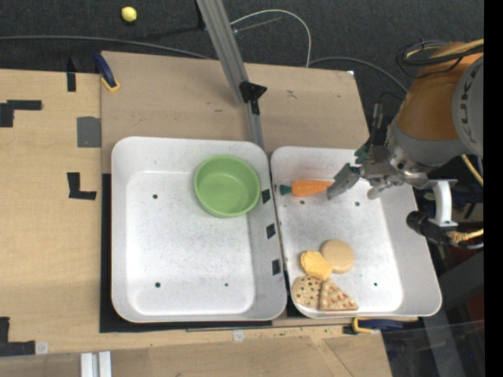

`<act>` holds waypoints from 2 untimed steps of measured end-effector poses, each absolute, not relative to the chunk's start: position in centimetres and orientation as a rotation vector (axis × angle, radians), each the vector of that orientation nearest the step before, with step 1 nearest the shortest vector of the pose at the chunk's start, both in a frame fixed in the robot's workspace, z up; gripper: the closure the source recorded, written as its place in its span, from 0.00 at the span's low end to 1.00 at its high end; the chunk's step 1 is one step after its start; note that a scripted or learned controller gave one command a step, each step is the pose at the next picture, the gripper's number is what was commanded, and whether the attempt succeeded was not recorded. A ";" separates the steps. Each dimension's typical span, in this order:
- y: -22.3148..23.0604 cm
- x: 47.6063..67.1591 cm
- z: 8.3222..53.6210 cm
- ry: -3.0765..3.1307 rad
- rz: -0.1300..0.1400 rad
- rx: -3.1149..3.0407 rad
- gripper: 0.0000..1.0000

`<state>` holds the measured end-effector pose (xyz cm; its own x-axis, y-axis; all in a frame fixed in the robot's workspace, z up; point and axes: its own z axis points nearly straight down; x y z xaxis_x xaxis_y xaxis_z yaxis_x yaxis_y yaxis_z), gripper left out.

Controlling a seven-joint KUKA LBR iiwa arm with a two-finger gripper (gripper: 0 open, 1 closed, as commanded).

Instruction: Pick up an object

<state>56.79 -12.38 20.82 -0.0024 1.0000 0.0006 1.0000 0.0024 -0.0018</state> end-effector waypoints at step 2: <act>-11.5 56.6 14.7 -2.219 0.008 -2.215 0.00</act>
<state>56.59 -11.49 14.73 -0.0018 1.0000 0.0007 1.0000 0.0018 -0.0080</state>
